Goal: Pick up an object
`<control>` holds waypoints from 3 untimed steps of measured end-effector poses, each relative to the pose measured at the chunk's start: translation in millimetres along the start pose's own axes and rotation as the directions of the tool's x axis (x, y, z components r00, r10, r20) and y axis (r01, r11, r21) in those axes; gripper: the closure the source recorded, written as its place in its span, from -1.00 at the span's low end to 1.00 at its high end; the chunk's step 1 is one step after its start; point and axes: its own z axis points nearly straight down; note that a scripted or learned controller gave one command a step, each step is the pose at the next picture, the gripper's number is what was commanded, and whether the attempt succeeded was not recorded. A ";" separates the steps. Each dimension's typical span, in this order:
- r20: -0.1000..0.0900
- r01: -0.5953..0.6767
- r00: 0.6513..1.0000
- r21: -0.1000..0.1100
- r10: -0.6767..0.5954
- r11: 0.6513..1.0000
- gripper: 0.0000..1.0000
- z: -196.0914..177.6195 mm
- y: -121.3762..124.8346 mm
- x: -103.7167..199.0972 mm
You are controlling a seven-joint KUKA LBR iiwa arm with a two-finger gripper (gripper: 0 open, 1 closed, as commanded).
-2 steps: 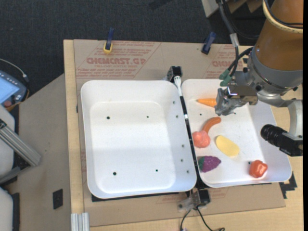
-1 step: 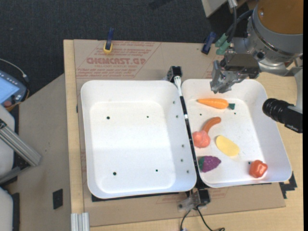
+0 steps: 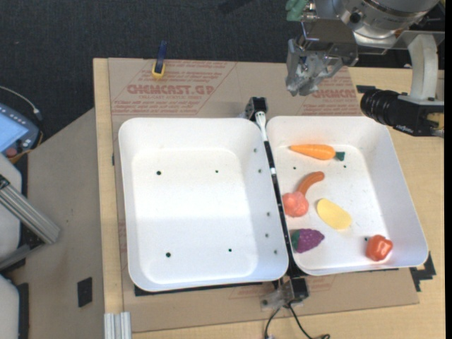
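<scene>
The right bin (image 3: 395, 162) holds several toy foods: an orange carrot (image 3: 313, 150) near the back, a curved orange sausage (image 3: 309, 182), a pink round piece (image 3: 296, 205), a yellow lemon-shaped piece (image 3: 332, 214), a purple grape bunch (image 3: 308, 239) and a red pepper (image 3: 379, 248) at the front right corner. My gripper (image 3: 305, 85) hangs well above the bench behind the right bin's back left corner, over the cardboard. Nothing shows between its fingers.
The left bin (image 3: 141, 189) sits beside the right one, joined by a black hinge strip (image 3: 270, 175). A small yellow and blue clip (image 3: 159, 66) stands on the cardboard (image 3: 191, 87) at the back left.
</scene>
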 end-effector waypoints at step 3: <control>-0.002 0.000 1.000 -0.003 0.000 1.000 1.00 -10.9 -37.3 9.1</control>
